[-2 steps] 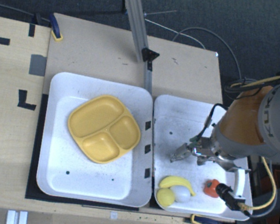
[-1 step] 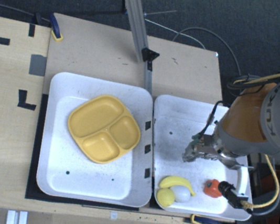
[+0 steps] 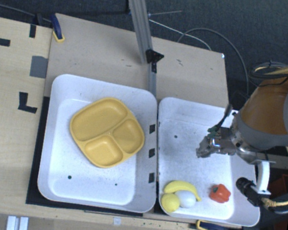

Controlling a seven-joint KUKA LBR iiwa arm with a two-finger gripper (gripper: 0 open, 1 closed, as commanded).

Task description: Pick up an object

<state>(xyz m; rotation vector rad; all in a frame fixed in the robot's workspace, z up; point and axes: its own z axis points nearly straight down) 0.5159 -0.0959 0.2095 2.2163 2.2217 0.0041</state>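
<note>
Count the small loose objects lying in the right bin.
4, all near the front edge of the shallow white right bin: a yellow plastic banana, a yellow round lemon-like fruit, a white egg-shaped ball, and a red pepper-like toy apart to their right.

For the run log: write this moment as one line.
arm: over right bin | pincer: above bare floor, nothing seen held | banana, red pepper: near edge | yellow tray: left bin

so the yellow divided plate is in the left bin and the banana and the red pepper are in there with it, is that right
Not quite. The yellow divided plate does lie in the left bin, but the banana and the red pepper are in the right bin, near its front edge. The camera view shows this.
</note>
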